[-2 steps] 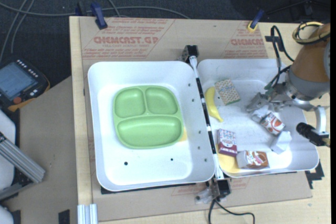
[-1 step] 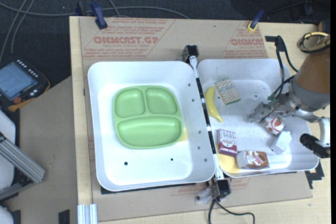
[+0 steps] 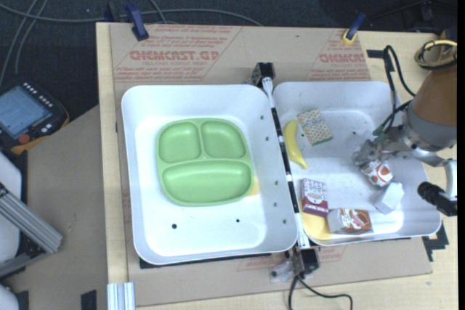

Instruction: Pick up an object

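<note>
Currently end effector (image 3: 372, 156) is reaching low into the right bin (image 3: 341, 94), just above the red-white can (image 3: 378, 173); grip state unclear, nothing visibly lifted. Pick pending.

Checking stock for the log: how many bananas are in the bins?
1. The banana lies in the right bin, along its left wall. More could be hidden under the gripper.
</note>
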Controlling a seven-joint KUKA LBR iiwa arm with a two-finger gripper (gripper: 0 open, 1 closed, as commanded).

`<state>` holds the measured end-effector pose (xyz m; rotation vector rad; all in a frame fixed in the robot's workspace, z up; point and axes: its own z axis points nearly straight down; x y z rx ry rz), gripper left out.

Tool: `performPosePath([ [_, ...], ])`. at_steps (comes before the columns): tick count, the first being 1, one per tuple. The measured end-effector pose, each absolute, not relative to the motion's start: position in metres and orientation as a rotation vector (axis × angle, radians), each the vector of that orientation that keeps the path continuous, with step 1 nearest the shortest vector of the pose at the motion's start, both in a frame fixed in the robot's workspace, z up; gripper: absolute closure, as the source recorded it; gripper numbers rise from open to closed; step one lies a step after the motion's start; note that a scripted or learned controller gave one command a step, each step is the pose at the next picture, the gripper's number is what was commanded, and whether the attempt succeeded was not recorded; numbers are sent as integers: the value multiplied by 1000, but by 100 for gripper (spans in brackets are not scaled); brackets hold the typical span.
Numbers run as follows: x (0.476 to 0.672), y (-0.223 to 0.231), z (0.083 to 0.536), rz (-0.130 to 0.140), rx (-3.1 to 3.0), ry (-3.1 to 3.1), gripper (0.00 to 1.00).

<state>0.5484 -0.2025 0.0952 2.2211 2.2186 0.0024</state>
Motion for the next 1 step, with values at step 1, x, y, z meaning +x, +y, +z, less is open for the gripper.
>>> performPosePath([
  [1,576,-121,84,2,2219,2222,100],
])
